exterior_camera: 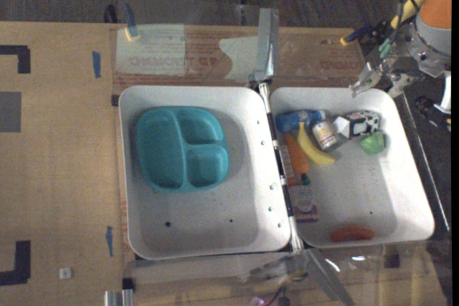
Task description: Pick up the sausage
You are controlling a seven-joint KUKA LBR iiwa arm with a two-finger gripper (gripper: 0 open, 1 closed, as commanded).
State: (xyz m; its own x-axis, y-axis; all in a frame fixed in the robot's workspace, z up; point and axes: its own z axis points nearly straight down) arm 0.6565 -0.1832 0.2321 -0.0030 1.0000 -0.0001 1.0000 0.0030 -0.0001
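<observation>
the left bin (136,226) holds a smooth teal divided plate (182,147) with bare floor below it. in the right bin (416,183) the glossy reddish sausage (351,233) lies alone near the front wall. the gripper (376,79) hovers over the far-right rim, fingers parted, nothing held.
</observation>
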